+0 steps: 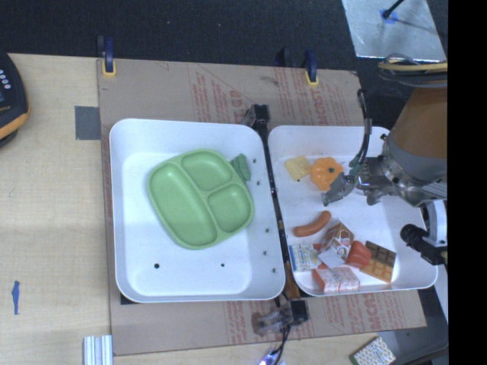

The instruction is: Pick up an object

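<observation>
Clutter in the right bin (396,284) is what the pick has to cope with, since the tool (337,191) hangs over that bin's upper middle with several small things close by. Whether the tool is open or closed I cannot tell from this slanted look down; nothing is visibly caught in it. Just beyond its tip, toward the bin's far edge, sits an orange round toy (326,172), with a pale yellow piece (297,167) a little further off on the side away from the arm. Below the tip, toward the near rim, lies a sausage-shaped toy (313,223), and past that a crowded heap of packets and a brown chocolate-like block (380,261). The orange toy looks the nearest candidate, though it is rounded and may roll or squirt out if pinched off-centre, so I would centre the tool squarely over it before descending. The sausage, lying apart from its neighbours, seems a fair alternative if taken across its narrow width. The heap near the rim looks the poorest choice, as pieces touch one another. The green divided plate (201,198) in the left bin (137,280) lies well away from the tool, across the wall between the bins, and seems too broad to take.
</observation>
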Controlling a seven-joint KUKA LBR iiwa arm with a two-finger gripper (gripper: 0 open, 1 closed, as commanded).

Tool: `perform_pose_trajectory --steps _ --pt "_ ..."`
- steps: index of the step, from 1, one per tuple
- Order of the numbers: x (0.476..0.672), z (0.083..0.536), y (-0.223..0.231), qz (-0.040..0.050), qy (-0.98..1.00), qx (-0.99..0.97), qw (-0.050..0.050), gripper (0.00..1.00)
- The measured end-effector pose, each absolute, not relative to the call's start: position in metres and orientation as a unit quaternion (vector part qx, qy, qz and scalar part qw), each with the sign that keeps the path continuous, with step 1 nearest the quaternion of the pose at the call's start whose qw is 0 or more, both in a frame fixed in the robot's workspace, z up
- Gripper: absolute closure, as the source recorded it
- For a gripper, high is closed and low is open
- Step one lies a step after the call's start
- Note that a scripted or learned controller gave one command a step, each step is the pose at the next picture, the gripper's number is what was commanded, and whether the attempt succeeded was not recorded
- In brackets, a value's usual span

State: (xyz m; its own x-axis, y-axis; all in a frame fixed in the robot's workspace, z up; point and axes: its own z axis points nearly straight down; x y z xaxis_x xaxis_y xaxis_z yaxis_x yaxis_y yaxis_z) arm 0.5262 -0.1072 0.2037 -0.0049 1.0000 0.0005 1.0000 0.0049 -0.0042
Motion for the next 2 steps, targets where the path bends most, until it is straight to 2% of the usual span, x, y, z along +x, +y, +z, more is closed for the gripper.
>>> perform_pose_trajectory --steps 1,2 --pt "0.534 0.085 -0.125 0.004 -0.708 -0.706 0.005 0.0" --pt "0.585 0.093 -0.108 -0.0002 -0.71 -0.704 -0.001 0.0"
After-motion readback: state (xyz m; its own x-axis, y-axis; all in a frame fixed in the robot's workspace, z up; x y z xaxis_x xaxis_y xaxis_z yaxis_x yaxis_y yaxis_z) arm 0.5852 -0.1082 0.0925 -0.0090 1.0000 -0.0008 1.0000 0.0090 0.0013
